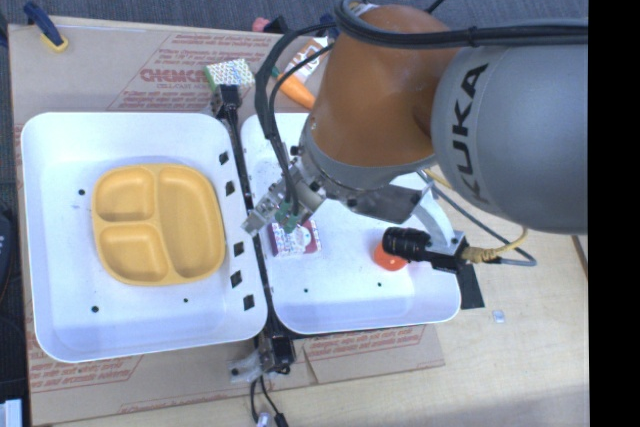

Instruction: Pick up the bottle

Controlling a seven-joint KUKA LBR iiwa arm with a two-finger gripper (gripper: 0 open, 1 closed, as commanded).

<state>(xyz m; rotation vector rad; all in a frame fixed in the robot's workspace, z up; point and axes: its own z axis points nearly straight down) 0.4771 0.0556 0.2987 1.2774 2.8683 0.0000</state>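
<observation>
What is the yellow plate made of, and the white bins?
The yellow plate looks like plastic: one even colour, rounded moulded compartments, a dull sheen. The left bin and right bin look like smooth white plastic too, with rounded corners and soft glare, though coated metal can't be ruled out.

The arm (pixel 510 135) is a thick, smooth grey cylinder with dark "KUKA" lettering printed along its side. Above the wrist sits a broad, rounded orange band (pixel 385 85) with a dull sheen. Black cables (pixel 268 85) loop from the top of the band down its side, and one thin black cable runs off toward the upper right. Below the band, the wrist narrows to a grey metal ring.
</observation>
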